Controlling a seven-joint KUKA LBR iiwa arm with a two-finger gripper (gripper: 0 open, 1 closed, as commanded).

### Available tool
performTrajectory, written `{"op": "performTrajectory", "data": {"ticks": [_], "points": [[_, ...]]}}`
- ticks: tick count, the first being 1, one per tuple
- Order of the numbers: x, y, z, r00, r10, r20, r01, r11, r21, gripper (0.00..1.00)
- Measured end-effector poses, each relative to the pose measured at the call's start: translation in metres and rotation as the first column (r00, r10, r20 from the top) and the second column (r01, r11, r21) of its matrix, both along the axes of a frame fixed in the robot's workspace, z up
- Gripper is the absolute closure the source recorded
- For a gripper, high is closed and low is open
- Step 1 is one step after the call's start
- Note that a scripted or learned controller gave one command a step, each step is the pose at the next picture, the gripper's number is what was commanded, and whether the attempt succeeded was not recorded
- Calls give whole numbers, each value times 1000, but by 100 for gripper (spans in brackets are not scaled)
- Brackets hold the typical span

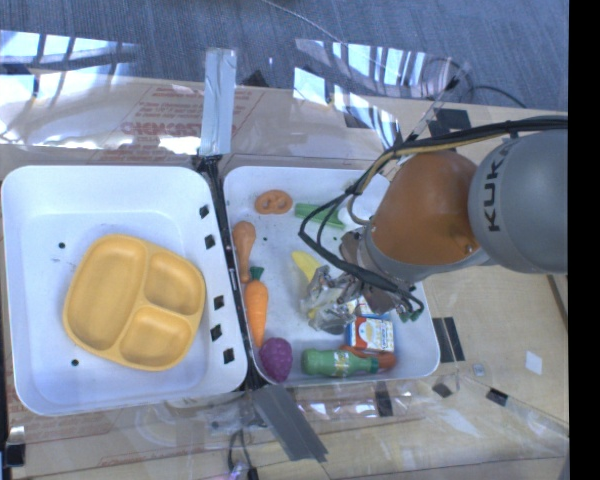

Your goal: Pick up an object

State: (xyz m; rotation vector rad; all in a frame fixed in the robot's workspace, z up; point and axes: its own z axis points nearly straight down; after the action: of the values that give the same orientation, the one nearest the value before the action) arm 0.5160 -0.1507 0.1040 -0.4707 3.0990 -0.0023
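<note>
Here, arm (450, 208) reaches into right bin (280, 180); gripper (332, 298) low near bin's middle among toy foods, by juice carton (372, 334); jaws' state unreadable. Yellow tray (130, 300) in left bin (40, 193).

We saw a bench (500, 298) with a pale tan top, and on it two shallow white bins side by side. The left bin (30, 268) and the right bin (280, 180) touched along their inner rims. Strips of grey tape (216, 98) and black tape marks (448, 338) lay on the surface.
</note>
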Motion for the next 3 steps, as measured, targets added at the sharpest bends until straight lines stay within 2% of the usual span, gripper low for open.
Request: {"op": "performTrajectory", "data": {"ticks": [1,2,3], "points": [[0,0,0,1000,1,0,-1,1000,0,0],[3,13,-12,1000,4,-8,-4,1000,2,0],[5,15,-1,1000,9,-4,-9,1000,1,100]]}}
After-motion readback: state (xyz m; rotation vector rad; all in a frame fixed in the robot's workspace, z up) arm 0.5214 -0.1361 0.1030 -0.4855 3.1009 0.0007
